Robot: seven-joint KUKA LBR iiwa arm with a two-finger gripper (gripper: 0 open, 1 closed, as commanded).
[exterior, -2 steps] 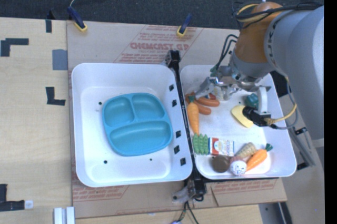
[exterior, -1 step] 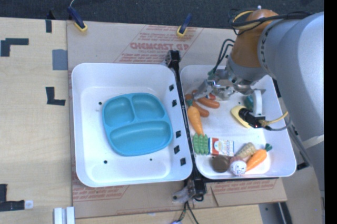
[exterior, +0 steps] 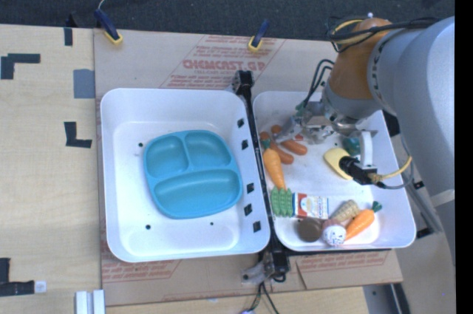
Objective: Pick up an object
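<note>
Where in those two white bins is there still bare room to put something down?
The left bin has bare floor around the blue plate, widest along its near edge. The right bin is crowded: carrot, sausages, banana, the gripper. A bare patch lies between banana and carton.

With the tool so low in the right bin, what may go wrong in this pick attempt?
1. The tool hangs over a tight cluster: the sausages and the long carrot lie close together, so it may catch two items or push one aside.
2. That cluster lies near the divider between the bins, so a finger may strike the wall.
3. The arm's cable loops near the yellow piece and could drag it.
</note>
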